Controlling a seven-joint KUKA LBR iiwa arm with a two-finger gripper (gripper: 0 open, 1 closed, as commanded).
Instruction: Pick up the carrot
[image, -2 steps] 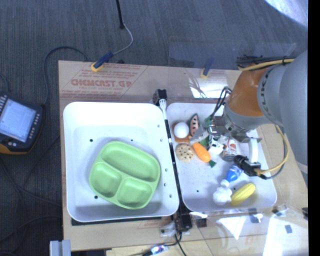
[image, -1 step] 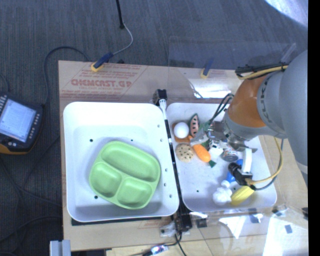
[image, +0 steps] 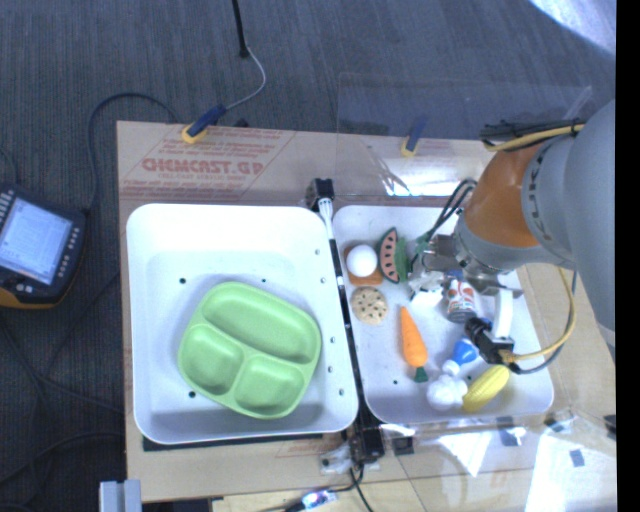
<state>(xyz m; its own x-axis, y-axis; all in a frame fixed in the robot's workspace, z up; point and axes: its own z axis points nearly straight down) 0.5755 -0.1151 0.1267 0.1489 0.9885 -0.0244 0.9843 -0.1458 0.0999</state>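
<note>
The orange carrot (image: 412, 338) with a small green tip lies in the right bin (image: 380, 398), near its middle, pointing toward the front. My gripper (image: 430, 280) hangs over the same bin, just up and right of the carrot's thick end, apart from it. The grey arm with its orange band (image: 500, 205) hides much of the bin's far right part.
Around the carrot lie a cookie (image: 369, 304), an egg (image: 361, 261), a watermelon slice (image: 391, 255), a small can (image: 461, 299), a blue-and-white bottle (image: 463, 354), a yellow banana (image: 485, 386) and a white lump (image: 441, 392). The left bin (image: 160, 240) holds a green divided plate (image: 250, 348).
</note>
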